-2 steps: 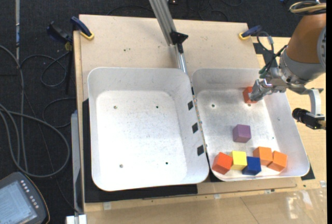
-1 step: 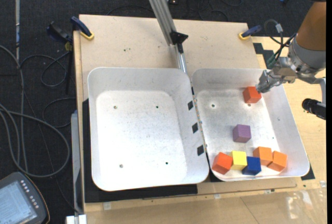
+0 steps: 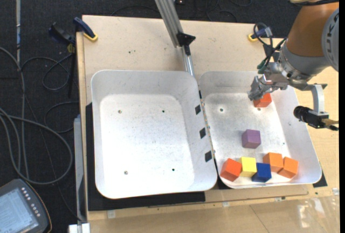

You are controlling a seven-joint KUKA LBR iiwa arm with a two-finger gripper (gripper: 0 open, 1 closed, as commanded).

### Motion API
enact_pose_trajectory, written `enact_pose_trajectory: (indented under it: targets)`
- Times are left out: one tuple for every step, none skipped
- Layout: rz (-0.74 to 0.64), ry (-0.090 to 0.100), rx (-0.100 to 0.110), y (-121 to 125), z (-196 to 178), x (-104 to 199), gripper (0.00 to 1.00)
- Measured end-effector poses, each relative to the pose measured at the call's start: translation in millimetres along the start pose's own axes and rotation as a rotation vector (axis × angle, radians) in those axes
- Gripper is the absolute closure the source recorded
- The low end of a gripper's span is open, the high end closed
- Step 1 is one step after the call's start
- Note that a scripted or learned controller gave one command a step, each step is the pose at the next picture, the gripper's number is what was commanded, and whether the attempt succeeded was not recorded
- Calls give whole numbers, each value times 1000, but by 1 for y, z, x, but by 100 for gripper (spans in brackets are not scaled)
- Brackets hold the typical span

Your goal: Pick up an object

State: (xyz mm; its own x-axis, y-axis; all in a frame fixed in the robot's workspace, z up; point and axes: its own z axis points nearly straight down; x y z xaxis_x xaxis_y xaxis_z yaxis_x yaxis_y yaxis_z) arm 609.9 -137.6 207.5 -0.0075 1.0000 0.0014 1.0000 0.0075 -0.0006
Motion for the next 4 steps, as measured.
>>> enact_pose_trajectory:
  targets:
    - [0, 1, 1, -6, 5, 56, 100]
    - [-1, 0, -3, -3, -11, 106, 100]
    - [-1, 1, 1, -6, -5, 160, 100]
    - [-2, 1, -2, -16, -17, 222, 100]
